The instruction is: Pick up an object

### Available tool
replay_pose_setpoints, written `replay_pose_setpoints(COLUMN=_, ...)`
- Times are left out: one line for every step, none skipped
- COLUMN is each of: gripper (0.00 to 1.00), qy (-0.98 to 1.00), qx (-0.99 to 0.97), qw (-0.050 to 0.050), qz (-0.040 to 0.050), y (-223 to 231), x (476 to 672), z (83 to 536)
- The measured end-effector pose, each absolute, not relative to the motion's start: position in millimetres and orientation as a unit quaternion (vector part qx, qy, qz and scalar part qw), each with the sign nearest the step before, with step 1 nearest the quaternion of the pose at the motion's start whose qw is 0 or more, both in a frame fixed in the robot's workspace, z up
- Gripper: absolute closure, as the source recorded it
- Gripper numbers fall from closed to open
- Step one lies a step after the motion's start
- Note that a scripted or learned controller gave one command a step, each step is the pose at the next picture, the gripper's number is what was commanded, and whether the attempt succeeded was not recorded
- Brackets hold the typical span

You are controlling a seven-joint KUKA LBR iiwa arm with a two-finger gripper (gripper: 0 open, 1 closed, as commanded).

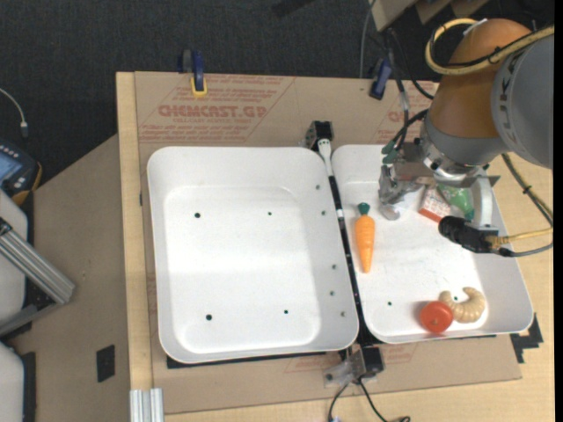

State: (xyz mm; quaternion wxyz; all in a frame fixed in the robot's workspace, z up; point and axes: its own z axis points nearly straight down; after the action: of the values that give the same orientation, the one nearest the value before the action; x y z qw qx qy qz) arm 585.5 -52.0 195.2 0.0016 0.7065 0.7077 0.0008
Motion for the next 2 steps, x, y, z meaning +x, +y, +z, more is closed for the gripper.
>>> replay_pose_setpoints(gripper=1.0, qy=0.709, qx=0.706, qw=-0.002, qz=-0.0001, y=-3.9, x=540.9, z=223.5)
replay_pose_setpoints(gripper=0.0, qy=0.708, qx=0.707, qw=-0.001, qz=-0.0006, y=-6.4, x=542.5, z=221.8)
